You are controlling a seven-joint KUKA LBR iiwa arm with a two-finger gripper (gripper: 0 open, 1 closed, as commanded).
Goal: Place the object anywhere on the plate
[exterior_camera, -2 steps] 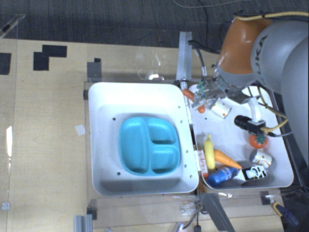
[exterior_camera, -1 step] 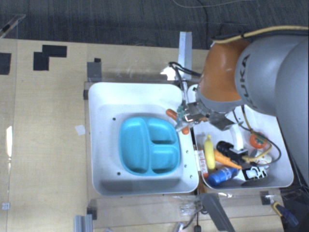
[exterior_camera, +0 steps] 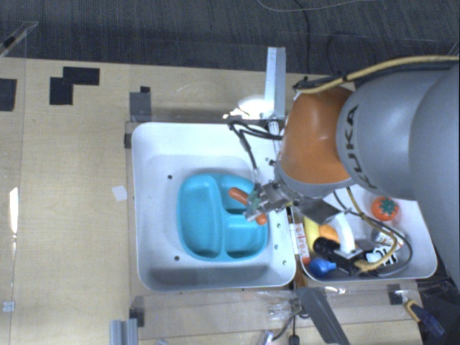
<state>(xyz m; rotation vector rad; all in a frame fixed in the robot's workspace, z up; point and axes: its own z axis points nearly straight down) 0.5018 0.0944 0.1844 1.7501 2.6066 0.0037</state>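
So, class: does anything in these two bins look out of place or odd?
Nothing looks spilled or broken. The blue plate lies flat in the left bin. An orange object sits by the claw over the plate's right edge. The right bin is just cluttered.

The only lettering that can be read is the maker's name on the arm (exterior_camera: 388, 121): dark capitals "KUKA" run sideways along the grey casing just beside the orange band (exterior_camera: 316, 139), partly cut by the curve of the housing, so the letters show only in part. Nothing else in the camera view carries text, numbers or signs clear enough to read.
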